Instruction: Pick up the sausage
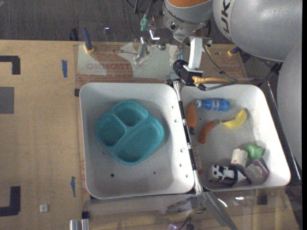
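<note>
1. Gripper [145,49]: sits over the bench at 12 o'clock of the left bin [96,172], beyond that bin's far rim. It is above neither bin.
2. Gripper state: how far it is open cannot be told at this angle. No object shows in its grasp.
3. Sausage [207,131]: lies on the floor of the right bin [269,124], at 9 o'clock from the bin's centre, tilted, touching no wall. It is well apart from the gripper, which stands at 11 o'clock from it.
4. Neighbours of the sausage:
   - an orange stick-shaped item [191,115] at 10 o'clock, near the wall between the bins;
   - a blue bottle [213,104] at 12 o'clock;
   - a banana [235,120] at 2 o'clock, just beside the sausage's upper end.
5. The right bin's 5 o'clock corner holds a green item [255,151], a white cylinder [238,157], a small carton [258,170] and a black-and-white item [223,173].
6. The left bin holds a teal divided plate [130,132] near its centre.
</note>
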`<state>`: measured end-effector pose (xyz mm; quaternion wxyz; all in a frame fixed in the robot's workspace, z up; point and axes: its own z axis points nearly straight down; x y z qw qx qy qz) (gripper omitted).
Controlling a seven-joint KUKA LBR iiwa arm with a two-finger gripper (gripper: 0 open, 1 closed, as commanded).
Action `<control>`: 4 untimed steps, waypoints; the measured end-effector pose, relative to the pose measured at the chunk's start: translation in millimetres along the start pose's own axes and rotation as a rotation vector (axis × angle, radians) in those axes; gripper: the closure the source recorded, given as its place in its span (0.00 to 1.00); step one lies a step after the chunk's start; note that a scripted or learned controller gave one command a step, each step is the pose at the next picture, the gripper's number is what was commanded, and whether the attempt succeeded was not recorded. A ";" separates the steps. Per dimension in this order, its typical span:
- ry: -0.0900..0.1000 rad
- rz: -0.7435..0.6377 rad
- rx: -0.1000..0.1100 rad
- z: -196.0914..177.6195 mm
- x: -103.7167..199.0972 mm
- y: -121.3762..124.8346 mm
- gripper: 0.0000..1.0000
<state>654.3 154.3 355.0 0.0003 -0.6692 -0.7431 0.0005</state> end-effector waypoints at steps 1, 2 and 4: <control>0.001 0.291 0.001 86.4 -19.9 8.5 0.00; 0.001 0.601 0.002 161.0 -38.8 -11.7 0.00; 0.003 1.095 0.000 188.8 65.8 -10.5 0.00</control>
